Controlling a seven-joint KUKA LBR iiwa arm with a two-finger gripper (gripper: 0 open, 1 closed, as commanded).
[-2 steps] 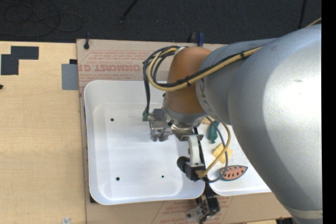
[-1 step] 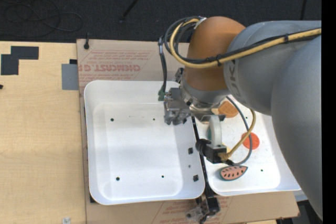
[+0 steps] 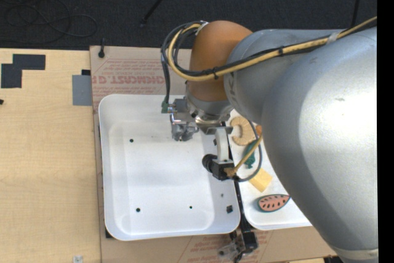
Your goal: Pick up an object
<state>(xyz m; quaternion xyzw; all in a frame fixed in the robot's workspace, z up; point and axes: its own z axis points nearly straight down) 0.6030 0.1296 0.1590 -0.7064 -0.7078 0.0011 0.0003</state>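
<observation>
Several small objects lie in the right bin [image 3: 271,222], partly hidden by the arm [image 3: 308,126]: a watermelon-slice toy [image 3: 273,202] near the front rim, a yellow wedge [image 3: 261,180] just behind it, a tan ring-shaped piece [image 3: 241,131] further back, and a green item [image 3: 250,162] between ring and wedge that is too occluded to identify. The left bin [image 3: 117,194] shows bare white floor with a few dark dots. The gripper [image 3: 182,131] hangs over the rear part of the left bin, near the divider between the two bins, well apart from every object; whether it stands open or closed cannot be determined from this angle, and nothing is visible in its grasp. Handling estimate: the objects appear to be light, rigid toy pieces, unlikely to be fragile but possibly smooth-surfaced. Recommended grasp for the watermelon slice: across its short width, since it lies flat. Recommended grasp for the wedge: on its two opposing flat faces.
</observation>
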